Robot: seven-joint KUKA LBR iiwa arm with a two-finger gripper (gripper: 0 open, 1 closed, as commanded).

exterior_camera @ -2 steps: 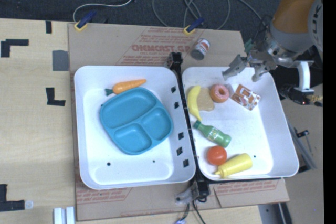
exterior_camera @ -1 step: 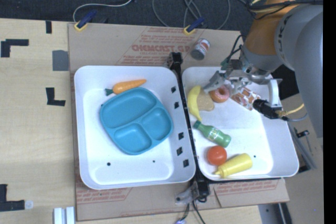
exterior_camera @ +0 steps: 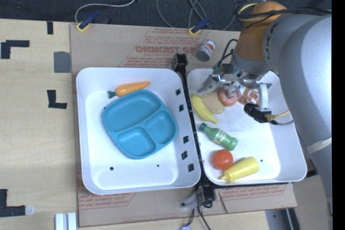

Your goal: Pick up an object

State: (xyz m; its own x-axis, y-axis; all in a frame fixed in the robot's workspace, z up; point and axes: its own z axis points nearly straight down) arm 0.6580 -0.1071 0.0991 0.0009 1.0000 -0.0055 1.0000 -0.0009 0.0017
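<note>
Pink-and-white, ring-shaped doughnut-like object point(exterior_camera: 228, 97) lying in the right bin point(exterior_camera: 288, 161) near its upper edge, just beside a yellow banana point(exterior_camera: 202, 108) and a pale flat piece point(exterior_camera: 215, 106). Jaws point(exterior_camera: 233, 83) positioned directly above that object at the wrist of the grey arm point(exterior_camera: 302, 62); state of the jaws cannot be told. Noted lower in the same bin: green bottle point(exterior_camera: 219, 136), red tomato point(exterior_camera: 222, 159), yellow mustard bottle point(exterior_camera: 240, 168); in the left bin point(exterior_camera: 89, 116), blue divided plate point(exterior_camera: 139, 123) and orange carrot point(exterior_camera: 129, 88).
</note>
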